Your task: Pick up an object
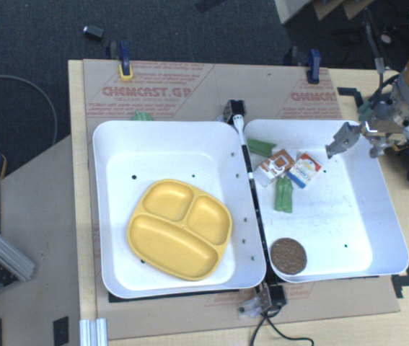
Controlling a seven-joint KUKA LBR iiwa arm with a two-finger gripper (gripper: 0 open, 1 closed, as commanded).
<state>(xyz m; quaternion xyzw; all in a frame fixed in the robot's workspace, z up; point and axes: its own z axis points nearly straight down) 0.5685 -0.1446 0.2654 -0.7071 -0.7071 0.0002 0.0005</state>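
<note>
Basically nothing picked yet. Gripper (336, 144) hangs over the right bin (377, 222) near its back edge; can't tell how far open it is, and nothing visibly in it. Candidate objects sit toward the bin's left side: two small packets (291, 168), green pieces (283, 194), brown disc (288, 256) at front-left corner. Yellow tray (179, 228) fills the left bin (110, 193). Descent, grasp and lift all remain.

tray (180, 228) in left bin (110, 193), cookie (288, 256) right bin (377, 222)
</note>
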